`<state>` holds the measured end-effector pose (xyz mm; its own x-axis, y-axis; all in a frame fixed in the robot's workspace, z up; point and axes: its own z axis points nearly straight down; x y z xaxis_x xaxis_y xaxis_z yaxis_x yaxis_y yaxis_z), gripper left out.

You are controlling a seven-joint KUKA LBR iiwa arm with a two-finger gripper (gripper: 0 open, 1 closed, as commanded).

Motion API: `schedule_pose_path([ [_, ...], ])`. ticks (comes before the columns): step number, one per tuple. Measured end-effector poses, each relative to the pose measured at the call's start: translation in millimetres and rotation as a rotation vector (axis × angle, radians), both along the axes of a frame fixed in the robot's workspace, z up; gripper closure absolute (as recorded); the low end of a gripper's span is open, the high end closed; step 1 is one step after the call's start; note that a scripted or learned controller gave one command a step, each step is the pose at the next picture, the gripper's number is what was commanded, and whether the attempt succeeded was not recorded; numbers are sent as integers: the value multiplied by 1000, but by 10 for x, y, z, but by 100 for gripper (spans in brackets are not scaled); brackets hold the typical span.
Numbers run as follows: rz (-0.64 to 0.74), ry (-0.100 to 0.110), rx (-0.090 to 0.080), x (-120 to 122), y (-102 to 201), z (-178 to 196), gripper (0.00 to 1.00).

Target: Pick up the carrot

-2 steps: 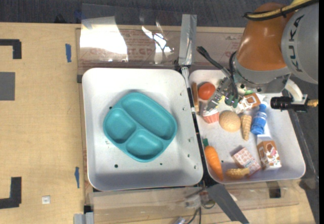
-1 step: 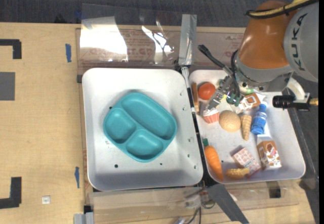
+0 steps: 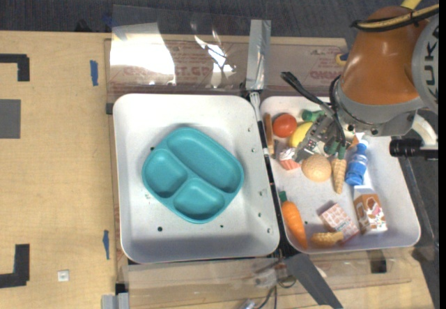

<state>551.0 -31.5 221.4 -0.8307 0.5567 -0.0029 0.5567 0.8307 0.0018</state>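
Note:
The carrot [image 3: 293, 224] is orange with a small green top. It lies along the left wall of the right bin [image 3: 408, 227], near its front corner. My gripper [image 3: 316, 140] hangs over the back half of that bin, above a cluster of toy food, well behind the carrot and apart from it. The grey arm with its orange band [image 3: 380, 67] covers the bin's back right corner. Nothing visibly hangs from the gripper.
Around the gripper lie a red tomato [image 3: 283, 124], a yellow lemon [image 3: 300, 134], a beige ball [image 3: 317, 168], a cone [image 3: 339, 175] and a blue bottle [image 3: 357, 165]. A pink box [image 3: 336, 217] and a carton [image 3: 370, 212] sit right of the carrot. The left bin [image 3: 132, 119] holds a teal divided plate [image 3: 193, 173].

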Motion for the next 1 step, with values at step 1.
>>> schedule_pose_path([
  [1, 91, 3, 0, -508, -200, -374, 100],
])
